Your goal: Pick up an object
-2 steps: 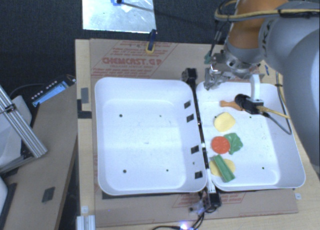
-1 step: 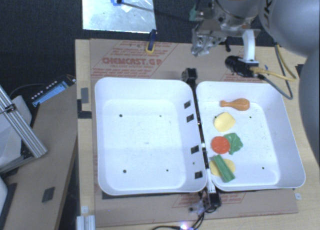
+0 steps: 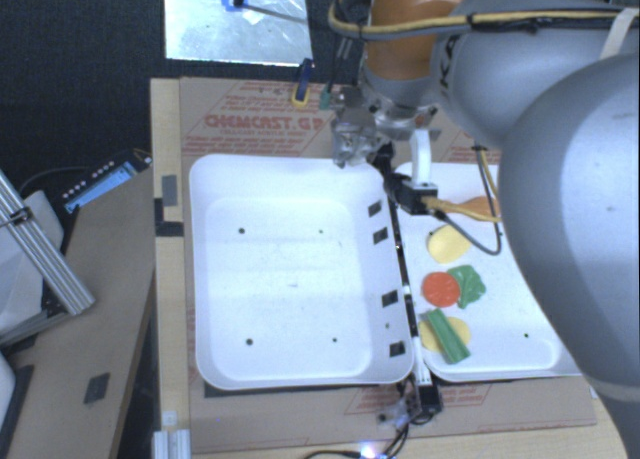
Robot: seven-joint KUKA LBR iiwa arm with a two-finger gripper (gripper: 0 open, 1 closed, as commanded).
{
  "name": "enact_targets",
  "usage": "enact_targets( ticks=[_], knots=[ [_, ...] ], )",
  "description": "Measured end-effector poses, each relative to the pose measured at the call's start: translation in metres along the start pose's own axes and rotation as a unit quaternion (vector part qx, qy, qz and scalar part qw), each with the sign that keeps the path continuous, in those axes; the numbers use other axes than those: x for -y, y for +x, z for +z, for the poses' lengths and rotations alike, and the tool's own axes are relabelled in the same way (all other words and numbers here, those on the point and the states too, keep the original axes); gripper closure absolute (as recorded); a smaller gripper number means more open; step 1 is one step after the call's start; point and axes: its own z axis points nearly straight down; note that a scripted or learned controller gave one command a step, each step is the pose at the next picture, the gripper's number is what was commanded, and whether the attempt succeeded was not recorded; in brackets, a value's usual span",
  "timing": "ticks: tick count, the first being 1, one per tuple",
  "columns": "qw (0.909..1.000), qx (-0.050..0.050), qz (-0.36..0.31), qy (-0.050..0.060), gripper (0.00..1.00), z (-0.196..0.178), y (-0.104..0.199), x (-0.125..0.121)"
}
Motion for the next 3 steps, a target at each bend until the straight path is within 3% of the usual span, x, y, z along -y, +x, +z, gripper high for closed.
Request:
enact_targets(
  ticks=[1, 2, 3],
  knots=[
    [1.0000, -0.001, -0.002, 0.000, 1.00, 0.045, 0.067, 0.004],
    [1.0000, -0.002, 0.000, -0.010, 1.00, -0.103, 0.079, -0.003],
    [1.0000, 0.001, 0.005, -0.001, 1.00, -0.066, 0.007, 0.005]
  ],
)
